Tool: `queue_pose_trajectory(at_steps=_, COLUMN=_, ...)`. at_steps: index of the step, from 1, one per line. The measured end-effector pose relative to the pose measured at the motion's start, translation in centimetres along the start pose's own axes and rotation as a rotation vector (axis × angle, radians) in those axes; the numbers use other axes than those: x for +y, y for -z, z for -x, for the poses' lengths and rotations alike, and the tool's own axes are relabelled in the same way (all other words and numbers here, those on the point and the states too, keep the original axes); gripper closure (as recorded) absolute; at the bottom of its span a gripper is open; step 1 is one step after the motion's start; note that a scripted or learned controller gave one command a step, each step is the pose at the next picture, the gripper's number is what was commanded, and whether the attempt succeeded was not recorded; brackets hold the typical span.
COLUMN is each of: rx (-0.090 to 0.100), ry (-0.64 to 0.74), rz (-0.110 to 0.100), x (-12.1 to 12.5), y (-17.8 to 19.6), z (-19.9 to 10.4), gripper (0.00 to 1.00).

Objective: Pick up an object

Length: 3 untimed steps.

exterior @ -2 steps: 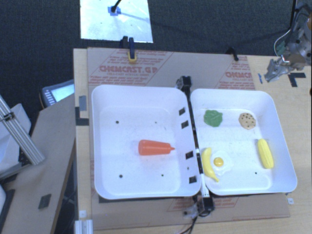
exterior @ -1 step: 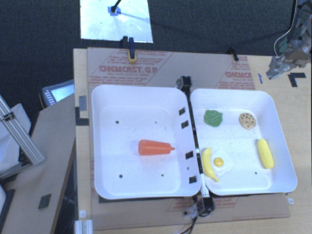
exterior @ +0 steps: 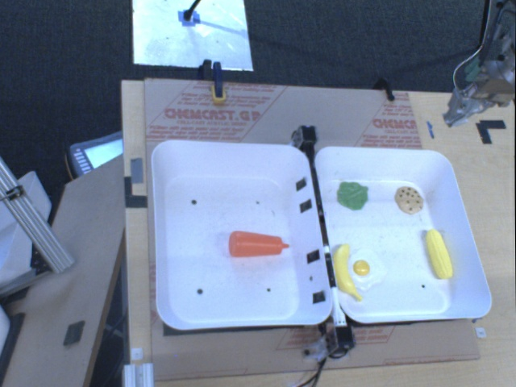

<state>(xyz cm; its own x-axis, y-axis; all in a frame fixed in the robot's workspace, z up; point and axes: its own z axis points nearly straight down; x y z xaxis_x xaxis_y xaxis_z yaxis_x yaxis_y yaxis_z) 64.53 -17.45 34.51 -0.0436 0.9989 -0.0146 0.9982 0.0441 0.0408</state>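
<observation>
Nearest the camera, along the front of the right bin point(exterior: 463, 216), I see a banana point(exterior: 344, 271) lying against a fried egg point(exterior: 365, 269), both close to the divider between the bins. Further right lies a corn cob point(exterior: 439, 253), its long axis running roughly front to back. Behind these sit a green leafy piece point(exterior: 352, 194) and a cookie point(exterior: 409, 200), near each other but apart. Over in the left bin point(exterior: 173, 184) an orange carrot point(exterior: 256, 244) lies alone, long axis left to right, tip pointing toward the divider.

My gripper point(exterior: 461, 113) hangs at the far right, beyond the right bin's back corner, above the bench. How it is set I cannot tell; it is too small and blurred. I judge the cookie and corn the nearest targets, forward and left of it; the carrot lies well apart.
</observation>
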Motion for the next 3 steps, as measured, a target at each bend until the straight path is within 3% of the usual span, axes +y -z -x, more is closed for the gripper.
queue_pose_trajectory(at_steps=3, rx=-0.005, ry=0.012, rz=0.012, x=0.4, y=3.4, z=0.0, gripper=1.00)
